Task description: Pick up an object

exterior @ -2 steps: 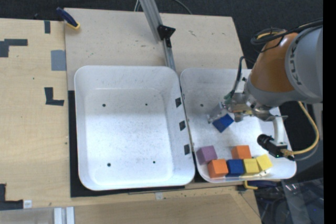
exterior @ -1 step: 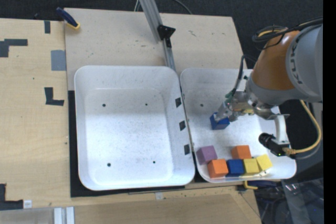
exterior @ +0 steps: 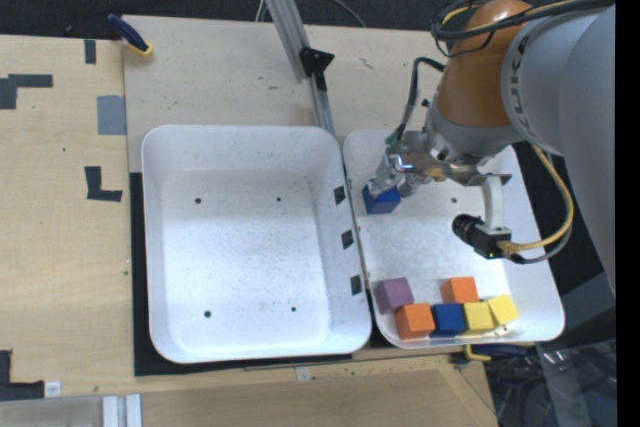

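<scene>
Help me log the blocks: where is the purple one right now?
The purple block lies in the right bin near its front-left corner, beside the divider between bins, just left of and behind an orange block.

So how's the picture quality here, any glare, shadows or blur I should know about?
Camera view: lighting is even and soft; the left bin shows grainy speckle but no hard glare; the arm casts a faint shadow on the right bin; the blue block at the gripper looks slightly soft.

Over the right bin (exterior: 535,300), the pincer (exterior: 383,187) seems to grip a blue block (exterior: 381,201), above the blocks clustered along the near rim.
</scene>
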`<state>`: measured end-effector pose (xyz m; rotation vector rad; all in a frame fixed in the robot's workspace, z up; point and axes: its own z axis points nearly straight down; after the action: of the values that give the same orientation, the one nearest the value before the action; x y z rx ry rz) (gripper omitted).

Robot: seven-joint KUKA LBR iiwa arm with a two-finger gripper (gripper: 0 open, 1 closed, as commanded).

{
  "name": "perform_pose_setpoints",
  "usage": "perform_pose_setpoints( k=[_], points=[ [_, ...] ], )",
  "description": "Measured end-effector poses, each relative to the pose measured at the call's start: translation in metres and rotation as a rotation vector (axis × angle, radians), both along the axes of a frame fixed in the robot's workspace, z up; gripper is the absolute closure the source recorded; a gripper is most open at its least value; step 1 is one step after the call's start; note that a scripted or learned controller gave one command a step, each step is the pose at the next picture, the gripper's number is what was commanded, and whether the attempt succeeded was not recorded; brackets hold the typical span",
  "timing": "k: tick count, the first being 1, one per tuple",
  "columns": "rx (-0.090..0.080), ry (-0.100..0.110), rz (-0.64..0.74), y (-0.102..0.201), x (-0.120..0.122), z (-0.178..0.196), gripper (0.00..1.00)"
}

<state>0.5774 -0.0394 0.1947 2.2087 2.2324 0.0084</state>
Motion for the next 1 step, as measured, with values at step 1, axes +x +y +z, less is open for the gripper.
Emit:
perform_pose_setpoints(
  k=[1],
  points=[
    [-0.004, 0.005, -0.006, 0.0273, 0.0133, 0.0124, 1.00]
  ],
)
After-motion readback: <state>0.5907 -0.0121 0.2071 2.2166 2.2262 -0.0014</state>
